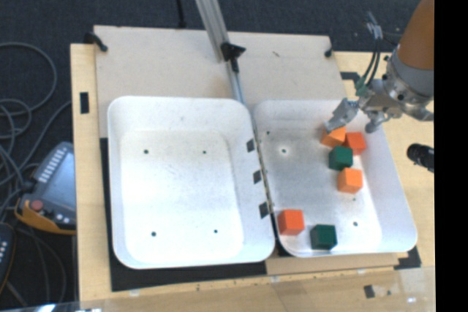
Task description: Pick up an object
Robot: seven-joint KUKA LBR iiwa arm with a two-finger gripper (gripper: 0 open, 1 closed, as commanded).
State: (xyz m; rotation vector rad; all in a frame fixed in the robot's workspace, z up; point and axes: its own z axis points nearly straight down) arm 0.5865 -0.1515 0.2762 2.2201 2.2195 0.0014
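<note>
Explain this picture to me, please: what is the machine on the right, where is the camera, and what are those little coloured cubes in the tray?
The camera is fixed above a bench, looking down at a slant. The grey and orange machine is a robot arm; its gripper, two fingers spread open, hangs over the far edge of the right bin. It holds nothing.

That bin carries six small blocks. Four cluster near the gripper: two orange blocks, a green block and another orange block. Nearer the front lie an orange block and a green block. The left bin sits beside it. The robot should pick one block up.
</note>
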